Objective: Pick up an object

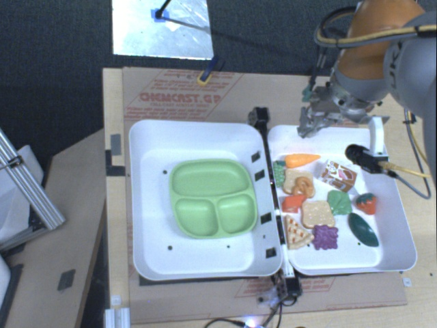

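End effector (315, 123) first: it hangs at the far rim of the right bin (403, 251), above the toy food and touching none of it, and nothing sits between its fingers; whether it is wide or narrow I cannot tell, since the wrist hides it. So the pick appears barely begun, with the descent, the grasp and the lift all left.

By size, the left bin (147, 149) lies well to the camera's left of the end effector and holds a green divided tray (212, 198). The right bin spreads out below and nearer the camera than the end effector, carrying every candidate. Nearest, just below it, is the orange carrot (301, 160). A little further toward the camera sit the pretzel (300, 182) and the small printed box (339, 175). Beyond those come the bread slice (317, 214), the dark green leaf-shaped piece (363, 229), the pizza wedge (295, 232) and the purple grapes (326, 237), all well apart from the end effector. The carrot looks the likeliest target.
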### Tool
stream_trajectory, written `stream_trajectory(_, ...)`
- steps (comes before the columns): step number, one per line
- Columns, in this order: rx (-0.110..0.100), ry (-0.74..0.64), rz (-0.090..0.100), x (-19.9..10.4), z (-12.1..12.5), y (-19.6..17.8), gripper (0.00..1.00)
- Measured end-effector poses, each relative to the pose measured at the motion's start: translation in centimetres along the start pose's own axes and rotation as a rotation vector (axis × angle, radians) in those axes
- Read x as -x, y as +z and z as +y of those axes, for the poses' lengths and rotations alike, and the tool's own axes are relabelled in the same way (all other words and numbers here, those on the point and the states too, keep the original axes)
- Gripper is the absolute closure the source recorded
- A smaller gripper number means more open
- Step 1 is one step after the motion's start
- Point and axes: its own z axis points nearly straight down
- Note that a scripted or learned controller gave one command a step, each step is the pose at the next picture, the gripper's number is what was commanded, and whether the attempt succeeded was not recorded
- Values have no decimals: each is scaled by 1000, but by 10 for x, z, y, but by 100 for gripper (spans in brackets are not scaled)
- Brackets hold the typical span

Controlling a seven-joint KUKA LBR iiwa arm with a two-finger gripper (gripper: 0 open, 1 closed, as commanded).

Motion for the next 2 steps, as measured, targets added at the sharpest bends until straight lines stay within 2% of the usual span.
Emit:
stream_trajectory(1, -2, 2, 0, -29, -4, 21, 100)
stream_trajectory(2, -2, 5, -2, -30, -12, 21, 100)
